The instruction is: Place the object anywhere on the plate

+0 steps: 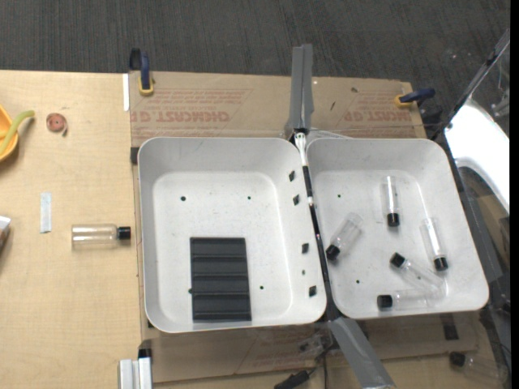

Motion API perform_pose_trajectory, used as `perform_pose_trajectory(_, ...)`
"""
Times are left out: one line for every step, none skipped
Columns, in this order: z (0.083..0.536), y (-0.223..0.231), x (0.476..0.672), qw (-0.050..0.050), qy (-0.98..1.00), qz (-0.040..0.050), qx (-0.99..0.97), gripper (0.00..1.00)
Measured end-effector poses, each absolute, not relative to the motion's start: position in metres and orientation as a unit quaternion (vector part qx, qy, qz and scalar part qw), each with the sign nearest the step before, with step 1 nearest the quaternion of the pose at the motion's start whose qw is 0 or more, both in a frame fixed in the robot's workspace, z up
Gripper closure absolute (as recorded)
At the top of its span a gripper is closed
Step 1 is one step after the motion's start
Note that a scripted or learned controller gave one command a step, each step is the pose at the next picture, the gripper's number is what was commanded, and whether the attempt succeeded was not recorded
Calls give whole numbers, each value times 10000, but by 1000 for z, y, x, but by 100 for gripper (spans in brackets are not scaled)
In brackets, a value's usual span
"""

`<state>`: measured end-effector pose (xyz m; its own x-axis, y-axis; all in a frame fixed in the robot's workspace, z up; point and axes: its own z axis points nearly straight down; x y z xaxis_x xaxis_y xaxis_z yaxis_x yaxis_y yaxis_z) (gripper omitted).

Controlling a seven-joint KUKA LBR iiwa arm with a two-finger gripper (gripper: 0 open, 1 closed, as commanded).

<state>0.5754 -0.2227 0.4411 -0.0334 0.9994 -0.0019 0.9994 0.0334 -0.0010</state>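
Five capped vials [392,201] lie scattered in the right bin [454,177]. The nearest vial [343,237], lying diagonally, sits right of the dark ridged plate [219,279] in the left bin [162,168].

At the frame's left edge an orange-yellow object [6,132] is cut off, and below it a pale scrap [3,232]; neither can be identified.
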Motion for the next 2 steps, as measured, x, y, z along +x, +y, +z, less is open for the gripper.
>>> perform_pose_trajectory(400,-177,616,-11,6030,-21,7977,0)
perform_pose_trajectory(347,-93,655,-8,4395,-25,8982,0)
